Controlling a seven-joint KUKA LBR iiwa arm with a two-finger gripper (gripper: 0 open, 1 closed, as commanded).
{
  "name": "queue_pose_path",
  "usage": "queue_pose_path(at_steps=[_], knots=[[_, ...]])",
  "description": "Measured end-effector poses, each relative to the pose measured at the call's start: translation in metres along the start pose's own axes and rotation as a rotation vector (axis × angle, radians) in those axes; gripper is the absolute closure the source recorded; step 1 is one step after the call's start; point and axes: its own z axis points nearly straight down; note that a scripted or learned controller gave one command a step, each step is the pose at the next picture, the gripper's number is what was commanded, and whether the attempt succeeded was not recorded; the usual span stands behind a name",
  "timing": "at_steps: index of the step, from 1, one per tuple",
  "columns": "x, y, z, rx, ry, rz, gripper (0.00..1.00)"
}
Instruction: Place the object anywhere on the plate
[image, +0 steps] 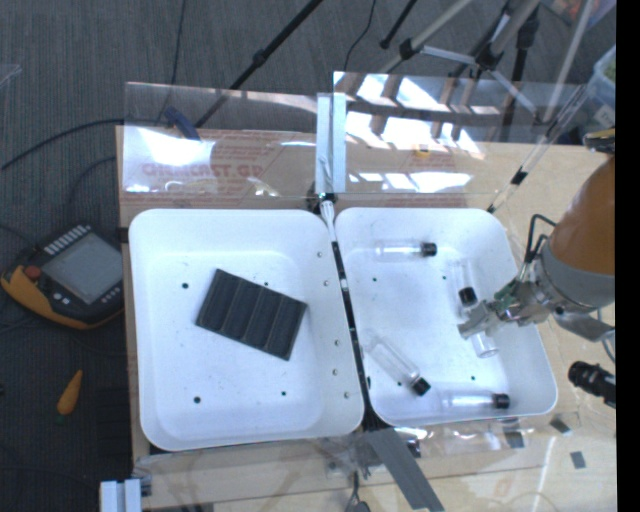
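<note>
Vials: four clear, black-capped vials lie in the right bin (520, 395). One vial (404, 248) lies far, near the back wall. A second vial (396, 366) lies near-left, slanted. A third vial (474, 401) lies along the near wall. A fourth vial (474, 318) lies at the right side, cap pointing far.
Likely target: the fourth vial, judging from the claw just beside it.
Gripper (488, 318): low over the right side of the right bin, at or on the fourth vial. Whether it is open or closed, and whether the vial sits between its tips, I cannot tell; metal and clear plastic blur together there.
Plate (250, 314): a dark ribbed slab, lying slanted in the middle of the left bin (160, 400), well apart from every vial.
Arm (585, 245): enters from the right, orange band above the wrist.
Step in hand: probably the grasp, with the carry left not yet begun.
Doing it well: close across the vial's round body, not along it, since a smooth tube may roll or squirt out. Lift high enough to clear the wall between the bins. Lower onto the slab with the vial lying along the ribs, so it settles rather than rolls off.
Outside: a pendant (75, 272) lies left of the bench.
</note>
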Motion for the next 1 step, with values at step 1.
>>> queue_pose_path(at_steps=[1], knots=[[0.0256,0.0998,-0.035,0.0,-0.003,-0.077,1.0]])
